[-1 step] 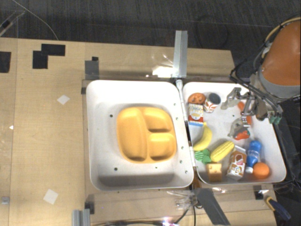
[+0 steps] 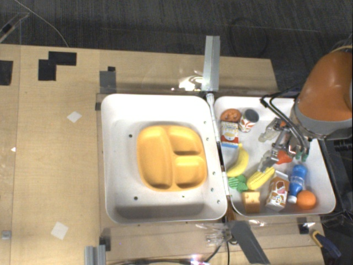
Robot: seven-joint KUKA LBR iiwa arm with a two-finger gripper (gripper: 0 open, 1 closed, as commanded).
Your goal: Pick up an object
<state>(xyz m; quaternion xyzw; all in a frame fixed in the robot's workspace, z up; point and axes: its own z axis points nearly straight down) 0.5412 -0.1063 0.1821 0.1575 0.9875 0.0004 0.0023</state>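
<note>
Down front, the left bin (image 2: 118,203) just holds a yellow divided tray (image 2: 168,156), while the right bin (image 2: 329,195) is packed with a banana (image 2: 239,162), corn cob (image 2: 261,177), blue bottle (image 2: 298,179) and orange (image 2: 306,199). Looks like the approach step: the end effector (image 2: 276,148) hangs over the toys, can't tell if it's wide or narrow. Next it should drop onto the corn; tight between neighbours, roomier toward the bin's far side.

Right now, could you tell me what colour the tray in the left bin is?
Yellow; the tray shows in the camera view.
</note>
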